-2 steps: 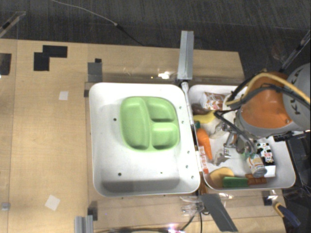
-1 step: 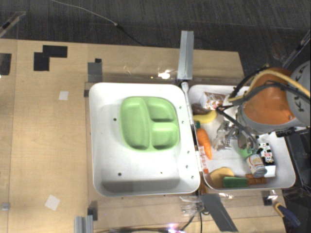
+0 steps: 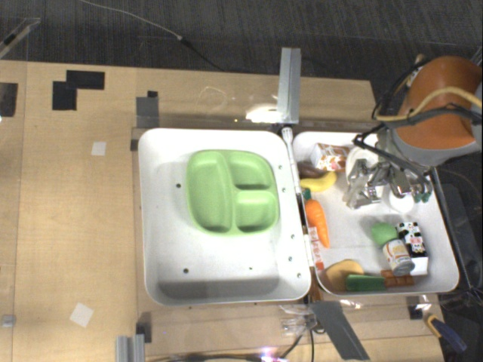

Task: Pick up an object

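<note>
a green divided tray point(image 3: 230, 191) lies in the left bin point(image 3: 162, 277). the gripper point(image 3: 364, 193) hangs over the right bin point(image 3: 445, 266) near its far edge, finger state unclear. a carrot point(image 3: 317, 222) lies along that bin's left edge.

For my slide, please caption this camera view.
Gripper poised over toy foods in the right bin; green divided plate left.

Well left of the claw point(image 3: 368, 185), a green divided plate point(image 3: 230, 191) lies in the left white bin point(image 3: 162, 262) (three compartments, set slightly askew). Up and left of the claw, a grey metal post point(image 3: 290, 85) stands where the bins meet. Farther left the wooden tabletop point(image 3: 68, 225) bears black patches point(image 3: 75, 89), and a thin cable point(image 3: 113, 10) crosses the dark floor point(image 3: 302, 13) beyond.
</note>
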